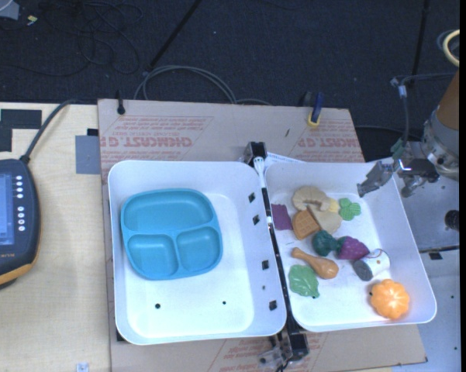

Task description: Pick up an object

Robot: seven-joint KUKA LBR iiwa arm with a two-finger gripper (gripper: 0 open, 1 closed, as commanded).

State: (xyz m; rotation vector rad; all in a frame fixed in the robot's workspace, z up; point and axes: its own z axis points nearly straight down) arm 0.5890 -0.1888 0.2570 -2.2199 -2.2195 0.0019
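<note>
Red print on the cardboard sheet (217,134) under the bins, in the upper middle, reads upside down "CHEMCRZT, G.P." twice.

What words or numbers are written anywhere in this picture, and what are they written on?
"CHEMCRZT. G P": red print on the brown cardboard sheet under the bins, seen upside down, spelling uncertain.
The same red print repeats by the sheet's top right corner and along its bottom edge; too blurred to read there.
The screen of the grey and orange handheld control pad shows lines too small to read.
</note>
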